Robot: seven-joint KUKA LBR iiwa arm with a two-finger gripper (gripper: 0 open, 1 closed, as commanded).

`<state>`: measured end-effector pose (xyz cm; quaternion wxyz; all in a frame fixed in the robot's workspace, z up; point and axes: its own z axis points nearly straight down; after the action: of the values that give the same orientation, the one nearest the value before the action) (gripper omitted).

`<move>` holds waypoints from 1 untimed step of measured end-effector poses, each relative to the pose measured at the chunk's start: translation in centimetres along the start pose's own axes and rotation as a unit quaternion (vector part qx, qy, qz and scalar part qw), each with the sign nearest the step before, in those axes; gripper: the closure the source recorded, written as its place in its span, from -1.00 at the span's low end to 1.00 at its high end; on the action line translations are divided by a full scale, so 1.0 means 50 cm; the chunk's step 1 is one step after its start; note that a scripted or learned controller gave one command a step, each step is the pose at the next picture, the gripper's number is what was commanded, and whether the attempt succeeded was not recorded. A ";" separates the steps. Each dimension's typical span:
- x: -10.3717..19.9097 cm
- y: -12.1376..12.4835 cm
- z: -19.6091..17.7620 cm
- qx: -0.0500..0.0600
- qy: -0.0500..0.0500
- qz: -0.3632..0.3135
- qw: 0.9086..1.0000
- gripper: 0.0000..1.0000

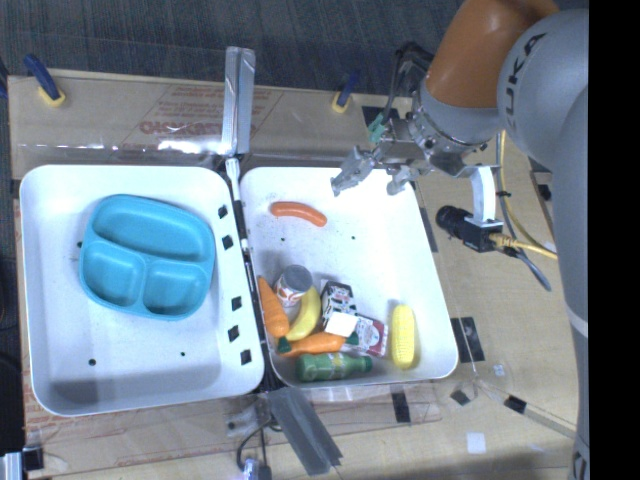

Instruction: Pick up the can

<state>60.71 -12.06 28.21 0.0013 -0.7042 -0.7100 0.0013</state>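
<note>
Camera view: the gripper [372, 175], fingers spread and holding nothing, hangs over the far edge of the right bin [425, 268]. The can [293, 284] stands near the bin's left wall, touching a banana [306, 314] and just beside a carrot [272, 310], well apart from the gripper.

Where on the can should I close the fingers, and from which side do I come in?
Come straight down on the can, which seems to stand upright among the clutter, top facing up. Grip its round wall, one finger on the far side, one near. The carrot and banana crowd its left and front. The gripper hangs open above the bin's far edge.
</note>
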 end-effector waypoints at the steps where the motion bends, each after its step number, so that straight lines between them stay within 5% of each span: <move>1: 0.154 -0.084 0.184 0.001 0.000 -0.034 0.999 -1.00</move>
<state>56.40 -4.42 19.05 0.0017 -0.6794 -0.7338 0.0018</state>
